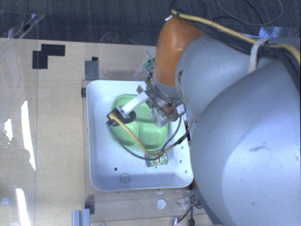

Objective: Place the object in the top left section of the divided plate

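Note:
A light green divided plate (141,131) lies in the white bin (106,173), and the arm covers its right part. My gripper (161,118) hangs over the plate's upper right area, pointing down; the wrist hides its tips. A small object with a green and white label (158,161) lies just past the plate's lower edge on the bin floor, apart from the gripper. I cannot tell whether anything is between the gripper's tips.
The grey arm with its orange band (176,51) fills the right side and hides the second bin. A yellow cable (136,142) loops across the plate. Bare bin floor lies to the left of and below the plate. The wooden bench (47,126) extends left.

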{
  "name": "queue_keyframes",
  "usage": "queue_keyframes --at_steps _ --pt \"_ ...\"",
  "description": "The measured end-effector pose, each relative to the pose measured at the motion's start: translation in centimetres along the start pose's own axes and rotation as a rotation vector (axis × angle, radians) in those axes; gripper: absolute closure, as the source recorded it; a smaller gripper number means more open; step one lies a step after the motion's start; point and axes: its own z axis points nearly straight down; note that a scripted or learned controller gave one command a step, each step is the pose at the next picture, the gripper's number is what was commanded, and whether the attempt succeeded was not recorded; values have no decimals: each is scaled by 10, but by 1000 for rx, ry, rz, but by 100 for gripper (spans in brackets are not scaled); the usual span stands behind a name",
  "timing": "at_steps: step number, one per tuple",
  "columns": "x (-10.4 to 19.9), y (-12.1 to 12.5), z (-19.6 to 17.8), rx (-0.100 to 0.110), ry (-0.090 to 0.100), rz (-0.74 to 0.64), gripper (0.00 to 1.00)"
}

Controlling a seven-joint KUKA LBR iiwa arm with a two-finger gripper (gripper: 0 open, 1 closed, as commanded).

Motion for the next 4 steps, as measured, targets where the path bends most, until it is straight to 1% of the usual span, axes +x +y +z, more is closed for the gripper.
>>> queue_keyframes --at_steps 1,2,3,4 --pt "35 -16 87 1 -6 -8 100" --pt "24 -52 148 1 -4 -313 100" --pt "17 11 11 -1 1 -372 100" --pt "48 -32 116 2 -5 -536 100"
